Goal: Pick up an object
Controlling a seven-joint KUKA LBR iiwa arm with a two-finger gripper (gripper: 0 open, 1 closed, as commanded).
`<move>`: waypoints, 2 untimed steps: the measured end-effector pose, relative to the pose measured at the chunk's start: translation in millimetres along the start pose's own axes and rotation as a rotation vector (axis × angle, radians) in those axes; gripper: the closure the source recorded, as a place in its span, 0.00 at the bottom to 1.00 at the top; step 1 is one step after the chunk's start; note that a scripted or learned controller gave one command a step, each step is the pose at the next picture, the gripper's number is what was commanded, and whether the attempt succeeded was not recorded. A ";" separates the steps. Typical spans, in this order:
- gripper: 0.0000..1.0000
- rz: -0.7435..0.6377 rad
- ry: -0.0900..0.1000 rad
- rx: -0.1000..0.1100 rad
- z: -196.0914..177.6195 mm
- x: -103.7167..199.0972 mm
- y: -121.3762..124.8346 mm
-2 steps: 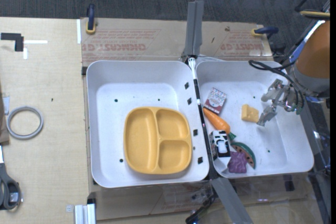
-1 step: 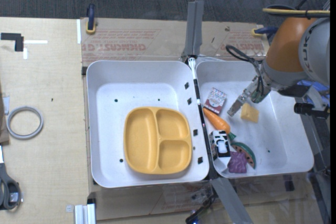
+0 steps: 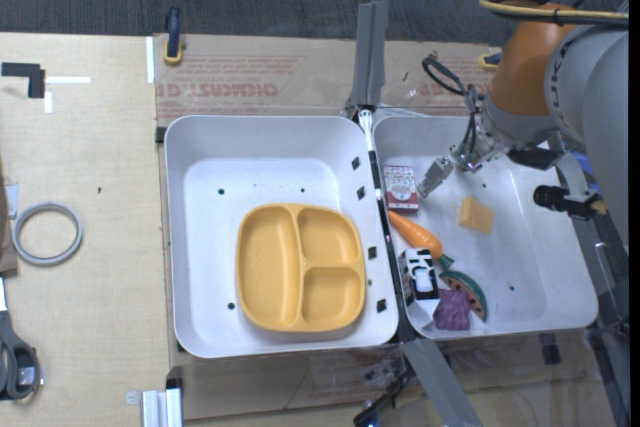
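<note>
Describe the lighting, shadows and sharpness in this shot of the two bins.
Camera view: light is even and soft, with faint shadows inside the left bin around the yellow divided plate; the right bin looks bright, slightly washed out; the carrot and cheese wedge read clearly; the arm near the right edge is large and a bit soft; the gripper is small and slightly blurred.

Right bin holds a red carton; carrot; yellow wedge.

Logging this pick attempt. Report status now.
Gripper low in right bin, nothing seen held. Red box just beside it, carrot and cheese wedge close by. Yellow plate in left bin.
</note>
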State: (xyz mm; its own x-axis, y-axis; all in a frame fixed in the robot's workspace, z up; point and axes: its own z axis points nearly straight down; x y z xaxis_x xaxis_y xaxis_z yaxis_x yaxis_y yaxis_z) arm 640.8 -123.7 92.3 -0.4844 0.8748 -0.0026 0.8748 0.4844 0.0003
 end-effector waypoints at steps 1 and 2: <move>0.00 0.019 0.001 0.001 0.3 31.6 -53.0; 1.00 0.016 0.000 0.001 -8.8 31.5 -52.3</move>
State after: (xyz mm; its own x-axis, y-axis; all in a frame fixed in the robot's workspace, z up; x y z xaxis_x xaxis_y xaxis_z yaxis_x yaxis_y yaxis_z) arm 579.8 -121.5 101.1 -0.4699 0.8827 -0.0028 0.8827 0.4699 -0.0009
